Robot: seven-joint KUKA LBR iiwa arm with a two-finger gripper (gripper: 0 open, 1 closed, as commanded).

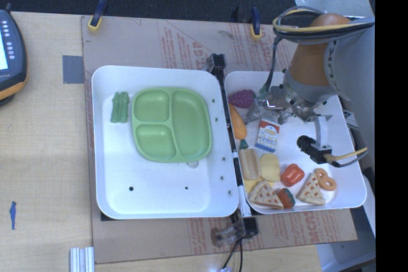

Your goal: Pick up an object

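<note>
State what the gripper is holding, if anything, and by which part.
It cannot be told: the gripper hangs over the right bin near the small carton, with its wrist hiding any hold.

One fixed overhead camera, slanted down over both bins (102, 137).

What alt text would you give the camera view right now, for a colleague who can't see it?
The grey arm reaches over the right bin, its gripper just above a small carton among toy food: carrot, tomato, pizza slices, pretzel. The left bin holds a green divided plate and a green bean pod.
</note>
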